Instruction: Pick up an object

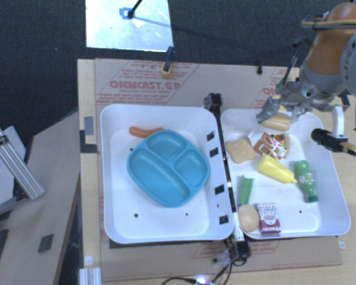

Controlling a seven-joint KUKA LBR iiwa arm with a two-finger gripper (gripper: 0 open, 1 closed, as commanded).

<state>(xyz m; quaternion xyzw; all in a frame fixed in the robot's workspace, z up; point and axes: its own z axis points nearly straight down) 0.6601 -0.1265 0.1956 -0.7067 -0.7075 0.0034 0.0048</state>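
Bun, pale tan and oval, lies at the far edge of the right bin, directly under the pincer, whose metal tip looks to be touching or just above the bun's top; whether it is released or clenched cannot be told from this angle. The grey arm with its orange band comes in from the upper right. Just in front of the bun sits a small red-and-white pizza slice, with a tan slice of bread beside it to the left. Nearer still, a yellow bottle lies slanted, its end close to a green bottle lying on its side. A green stick-shaped piece rests near the divider between the bins, and at the near edge a pale round piece sits just beside a red-and-white packet. In the left bin, a blue divided plate lies in the middle, and an orange sausage lies just behind it. Both bins rest on a cardboard sheet on the bench.
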